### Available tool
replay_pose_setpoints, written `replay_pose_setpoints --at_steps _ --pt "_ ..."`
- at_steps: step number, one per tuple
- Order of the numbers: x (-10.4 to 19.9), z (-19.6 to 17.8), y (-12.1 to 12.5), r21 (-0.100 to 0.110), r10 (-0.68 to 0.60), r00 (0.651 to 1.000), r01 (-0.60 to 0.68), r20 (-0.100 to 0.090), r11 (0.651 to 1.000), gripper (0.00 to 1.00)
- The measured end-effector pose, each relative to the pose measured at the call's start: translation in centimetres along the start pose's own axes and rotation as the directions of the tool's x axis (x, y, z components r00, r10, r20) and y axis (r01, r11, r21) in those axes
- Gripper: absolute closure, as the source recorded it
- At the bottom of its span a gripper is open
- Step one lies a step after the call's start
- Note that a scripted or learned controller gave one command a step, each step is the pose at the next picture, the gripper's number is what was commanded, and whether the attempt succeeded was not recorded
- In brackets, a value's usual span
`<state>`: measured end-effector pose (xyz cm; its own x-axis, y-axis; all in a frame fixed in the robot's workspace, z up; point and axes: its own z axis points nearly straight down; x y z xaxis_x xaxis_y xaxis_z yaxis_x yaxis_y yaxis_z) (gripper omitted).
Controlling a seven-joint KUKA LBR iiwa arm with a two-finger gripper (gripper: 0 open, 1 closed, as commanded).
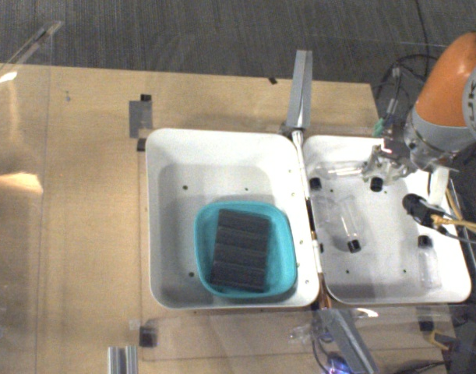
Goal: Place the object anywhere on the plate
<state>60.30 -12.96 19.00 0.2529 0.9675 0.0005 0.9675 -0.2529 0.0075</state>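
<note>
Flanking wooden bench, white bins

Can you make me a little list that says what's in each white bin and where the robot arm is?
left bin: teal plate with a dark ridged block lying on it
right bin: clear bottles with black caps, one near the middle
arm: over the right bin's far right corner
gripper: low over the right bin, near a bottle
</note>
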Motion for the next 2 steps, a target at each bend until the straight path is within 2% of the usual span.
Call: replay_pose_setpoints --at_steps 1,2 --pt "4.9 0.4 -11.5 0.004 -0.003 1.000 0.003 -0.001 1.000 1.00" --pt "14.7 0.5 -10.4 0.003 0.016 1.000 -0.016 -0.001 1.000 1.00"
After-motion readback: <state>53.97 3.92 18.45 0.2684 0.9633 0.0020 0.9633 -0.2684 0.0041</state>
